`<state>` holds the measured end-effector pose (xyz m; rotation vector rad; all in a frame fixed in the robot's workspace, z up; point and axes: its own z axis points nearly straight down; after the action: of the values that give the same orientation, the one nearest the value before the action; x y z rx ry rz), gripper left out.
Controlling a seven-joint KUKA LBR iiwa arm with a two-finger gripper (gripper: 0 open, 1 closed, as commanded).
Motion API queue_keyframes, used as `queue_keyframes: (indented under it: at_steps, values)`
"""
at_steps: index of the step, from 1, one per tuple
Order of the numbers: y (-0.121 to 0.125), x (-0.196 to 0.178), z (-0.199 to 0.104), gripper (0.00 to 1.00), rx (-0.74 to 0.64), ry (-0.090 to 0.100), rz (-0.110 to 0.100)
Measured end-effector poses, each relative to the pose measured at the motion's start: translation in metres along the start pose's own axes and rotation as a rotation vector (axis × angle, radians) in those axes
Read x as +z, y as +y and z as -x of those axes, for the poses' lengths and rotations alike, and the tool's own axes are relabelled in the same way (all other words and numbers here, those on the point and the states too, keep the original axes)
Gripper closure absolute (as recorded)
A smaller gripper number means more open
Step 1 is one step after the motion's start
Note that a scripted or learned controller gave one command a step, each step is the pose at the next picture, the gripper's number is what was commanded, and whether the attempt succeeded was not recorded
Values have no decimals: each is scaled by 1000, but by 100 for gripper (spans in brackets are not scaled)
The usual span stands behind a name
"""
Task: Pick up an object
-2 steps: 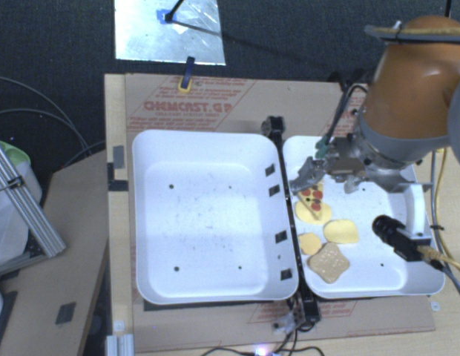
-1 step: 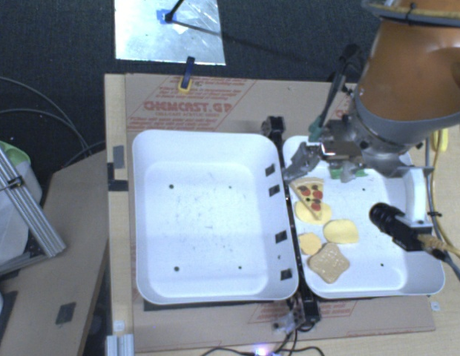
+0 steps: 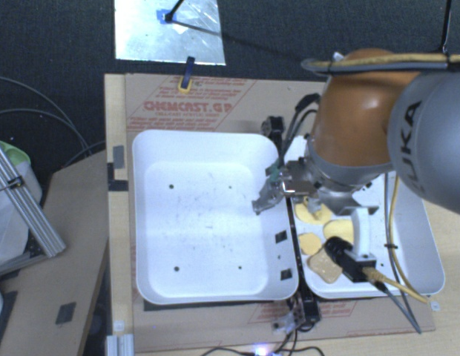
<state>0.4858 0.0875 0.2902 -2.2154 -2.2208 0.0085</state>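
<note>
Two shallow white bins side by side on a brown tabletop [image 3: 81, 199] covered by printed cardboard. Left bin [image 3: 204, 217] bare-floored apart from a few dark specks and faint scuffs. Right bin [image 3: 423, 262] largely hidden beneath the arm [image 3: 378, 117], grey with a broad orange band, reaching in from the right and hanging over the bin's near-left part. On the right bin's floor, a cluster of pale yellow and tan objects [image 3: 313, 232] — flat, rounded pieces, one toast-coloured at the lower edge of the cluster — lying close to the divide between the bins, partly covered by a white bracket and a black fitting with a yellow cable trailing toward the lower right. Claw [image 3: 265, 195] seen as a small grey metal piece just left of the wrist, poised over the right edge of the left bin, beside the seam and apart from the yellow pieces; whether spread or clenched cannot be told from this angle, and nothing visible between its tips. Beyond the bins, a shiny sheet [image 3: 169, 19] on dark carpet — a blue mark near its top.
</note>
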Motion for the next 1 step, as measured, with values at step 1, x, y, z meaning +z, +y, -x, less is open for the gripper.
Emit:
queue_keyframes:
  at_steps: [1]
  values:
    - [1,-139,44,100,3,2,26]
